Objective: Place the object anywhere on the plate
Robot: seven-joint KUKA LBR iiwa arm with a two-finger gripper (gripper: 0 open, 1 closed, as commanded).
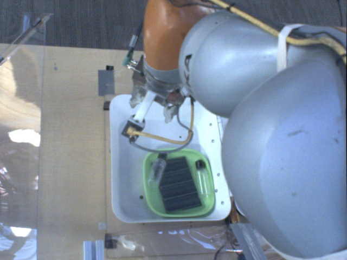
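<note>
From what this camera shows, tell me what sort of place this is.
Probably a robot lab bench: a large grey arm reaches over a wooden bench bearing a white bin with a green plate inside.

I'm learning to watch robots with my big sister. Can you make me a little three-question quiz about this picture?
1. True or false: the dark ridged block lies on the green plate.
2. Which colour is the band above the arm's wrist? A) blue B) orange C) green
3. Fill in: the green plate sits inside a white ____.

Key
1. True. The block rests on the plate, with a clear little bottle at its upper left edge.
2. B, orange.
3. Bin. The gripper hangs over the bin's far end, above the plate in the camera view.
</note>
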